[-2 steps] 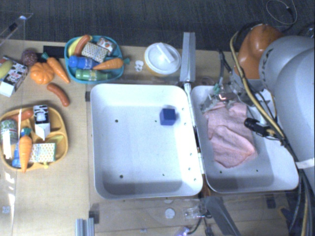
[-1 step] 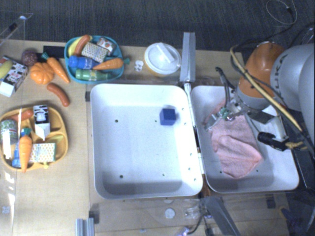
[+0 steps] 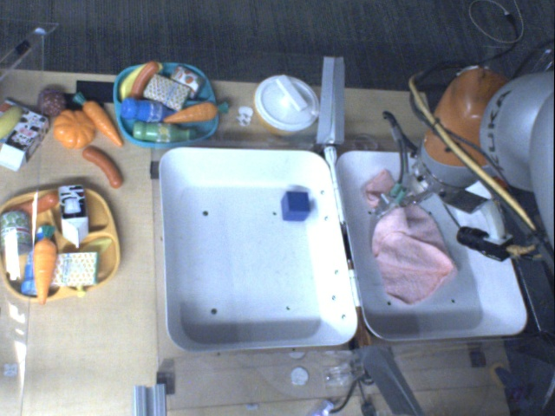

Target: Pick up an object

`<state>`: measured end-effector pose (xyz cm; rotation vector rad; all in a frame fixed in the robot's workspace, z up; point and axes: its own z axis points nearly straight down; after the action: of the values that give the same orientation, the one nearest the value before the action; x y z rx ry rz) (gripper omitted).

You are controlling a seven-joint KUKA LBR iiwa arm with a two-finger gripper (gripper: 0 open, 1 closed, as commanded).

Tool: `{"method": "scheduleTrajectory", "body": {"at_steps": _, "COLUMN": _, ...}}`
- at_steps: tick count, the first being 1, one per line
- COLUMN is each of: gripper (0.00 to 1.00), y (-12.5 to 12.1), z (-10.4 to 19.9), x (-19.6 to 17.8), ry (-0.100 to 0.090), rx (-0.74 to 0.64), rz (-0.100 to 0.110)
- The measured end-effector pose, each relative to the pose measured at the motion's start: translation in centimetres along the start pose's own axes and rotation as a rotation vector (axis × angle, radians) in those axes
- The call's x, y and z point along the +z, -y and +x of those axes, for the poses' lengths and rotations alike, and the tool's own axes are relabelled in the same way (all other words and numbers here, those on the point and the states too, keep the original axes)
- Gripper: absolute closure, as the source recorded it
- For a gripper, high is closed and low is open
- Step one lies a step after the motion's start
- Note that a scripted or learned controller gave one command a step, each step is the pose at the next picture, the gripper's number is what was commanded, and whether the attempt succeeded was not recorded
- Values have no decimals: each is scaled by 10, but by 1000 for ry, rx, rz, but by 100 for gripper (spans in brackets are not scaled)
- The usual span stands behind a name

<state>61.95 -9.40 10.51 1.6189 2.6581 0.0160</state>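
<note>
Pink, crumpled cloth (image 3: 409,251) lies in the right white bin (image 3: 486,319), spread from the bin's far left toward its middle, soft and low, so a grasp must pinch a fold. The arm's jaws (image 3: 401,191) sit at the cloth's far edge, apparently touching it; whether they are parted or closed on fabric I cannot tell. A small blue cube (image 3: 297,204) rests alone in the left white bin (image 3: 225,319), well apart. Toy food in trays stays on the tabletop (image 3: 130,319), outside both bins.
</note>
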Motion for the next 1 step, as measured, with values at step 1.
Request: {"method": "scheduleTrajectory", "body": {"at_steps": 1, "gripper": 100, "y": -56, "z": -5, "x": -79, "ry": -13, "rx": 350, "rz": 23}}
